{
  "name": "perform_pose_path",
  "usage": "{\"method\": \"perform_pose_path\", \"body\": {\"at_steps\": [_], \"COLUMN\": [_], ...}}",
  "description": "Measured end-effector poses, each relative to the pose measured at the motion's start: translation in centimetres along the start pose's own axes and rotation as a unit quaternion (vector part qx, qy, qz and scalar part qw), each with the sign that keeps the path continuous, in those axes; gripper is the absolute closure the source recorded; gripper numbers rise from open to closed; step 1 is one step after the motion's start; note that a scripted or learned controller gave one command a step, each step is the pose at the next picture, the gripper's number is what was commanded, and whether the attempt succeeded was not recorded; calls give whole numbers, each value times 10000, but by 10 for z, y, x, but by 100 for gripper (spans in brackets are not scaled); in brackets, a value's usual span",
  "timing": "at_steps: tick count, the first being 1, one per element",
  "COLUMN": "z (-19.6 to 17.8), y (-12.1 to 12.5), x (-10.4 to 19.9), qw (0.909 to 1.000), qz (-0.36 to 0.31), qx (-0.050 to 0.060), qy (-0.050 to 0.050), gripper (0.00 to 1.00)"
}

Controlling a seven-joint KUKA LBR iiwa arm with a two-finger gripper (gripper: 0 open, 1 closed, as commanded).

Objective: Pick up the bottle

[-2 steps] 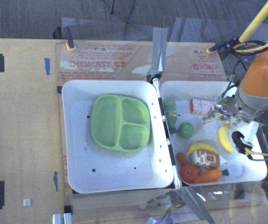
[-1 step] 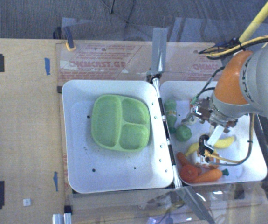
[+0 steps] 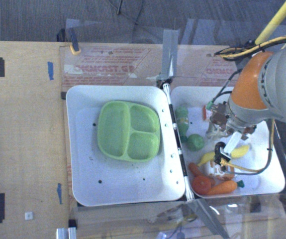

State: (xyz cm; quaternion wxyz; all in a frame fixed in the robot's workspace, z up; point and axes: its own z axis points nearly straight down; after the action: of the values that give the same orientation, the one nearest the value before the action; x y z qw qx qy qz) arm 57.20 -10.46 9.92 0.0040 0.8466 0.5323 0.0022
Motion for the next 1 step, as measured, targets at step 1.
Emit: {"method": "perform_pose_path", "body": {"at_steps": [1], "z": [-121], "y": [25], "x": [63], "qw": [9902], "qz": [1393], "qx": [47], "qy": [-10], "gripper": [100]}}
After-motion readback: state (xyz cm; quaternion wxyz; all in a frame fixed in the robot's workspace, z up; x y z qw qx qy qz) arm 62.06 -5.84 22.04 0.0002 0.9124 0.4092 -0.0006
